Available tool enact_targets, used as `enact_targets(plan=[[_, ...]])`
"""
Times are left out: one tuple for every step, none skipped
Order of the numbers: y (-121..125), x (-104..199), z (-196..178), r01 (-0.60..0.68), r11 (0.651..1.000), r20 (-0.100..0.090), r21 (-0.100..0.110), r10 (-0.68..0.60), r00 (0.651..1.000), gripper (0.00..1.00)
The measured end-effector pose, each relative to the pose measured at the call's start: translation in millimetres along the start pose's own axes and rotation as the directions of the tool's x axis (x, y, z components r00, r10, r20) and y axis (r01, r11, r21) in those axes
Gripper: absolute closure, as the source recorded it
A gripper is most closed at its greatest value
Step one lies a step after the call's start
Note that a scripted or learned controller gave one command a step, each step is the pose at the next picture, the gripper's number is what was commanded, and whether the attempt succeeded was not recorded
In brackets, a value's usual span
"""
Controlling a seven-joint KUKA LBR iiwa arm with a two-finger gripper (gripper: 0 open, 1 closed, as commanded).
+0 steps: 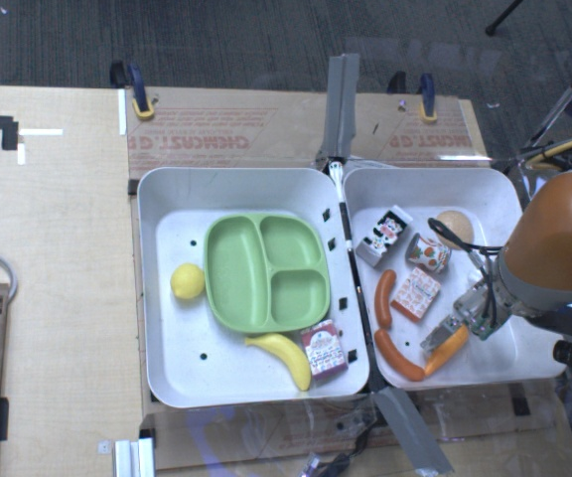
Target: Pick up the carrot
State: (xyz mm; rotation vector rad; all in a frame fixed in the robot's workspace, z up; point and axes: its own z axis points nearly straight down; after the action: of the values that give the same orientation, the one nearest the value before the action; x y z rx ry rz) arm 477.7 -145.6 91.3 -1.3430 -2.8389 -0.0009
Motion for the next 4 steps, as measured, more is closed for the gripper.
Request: enact_targets(plan=[[1, -1, -9, -0.004, 1.0, 0.0, -0.001, 0.004, 1.0, 1.0], [18, -47, -8, -0.096, 0.995, 0.001, 0.0, 0.096, 0.995, 1.0], [18, -46, -8, -0.096, 0.995, 0.001, 0.0, 0.096, 0.995, 0.0], [-7, -8, 1, -0.109, 0.994, -0.001, 0.002, 0.109, 0.994, 0.0]])
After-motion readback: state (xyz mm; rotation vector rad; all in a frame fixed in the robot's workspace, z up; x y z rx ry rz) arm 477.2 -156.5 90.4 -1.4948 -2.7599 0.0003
